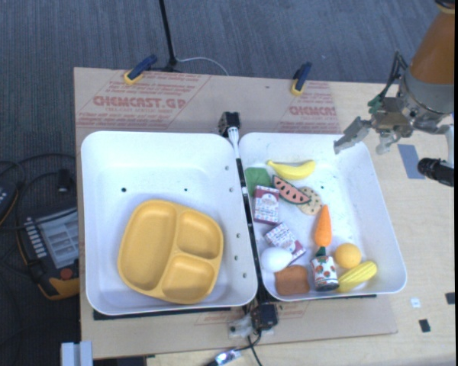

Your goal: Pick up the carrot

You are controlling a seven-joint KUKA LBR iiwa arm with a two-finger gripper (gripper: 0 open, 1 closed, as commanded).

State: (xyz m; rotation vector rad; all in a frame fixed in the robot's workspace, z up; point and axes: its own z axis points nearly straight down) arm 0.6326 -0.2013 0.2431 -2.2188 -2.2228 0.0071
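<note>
The gripper (369, 133) hangs over the far right corner of the right bin (383, 197) with its fingers spread and nothing between them, well apart from the carrot (322, 226). The carrot lies near the middle of that bin, green top toward the near side, just beside the watermelon slice (295, 191) and the orange (347, 255). The likely trouble is crowding — a descent slightly off could clip the orange or the small bottle (324, 271), or pinch the tapered body so that it slips out.

Even, fairly bright light falls from above, leaving soft short shadows inside the white bins (99, 204) and mild glare on their walls, while the picture is slightly soft and grainy, the dark floor (30, 36) dimmest.
</note>
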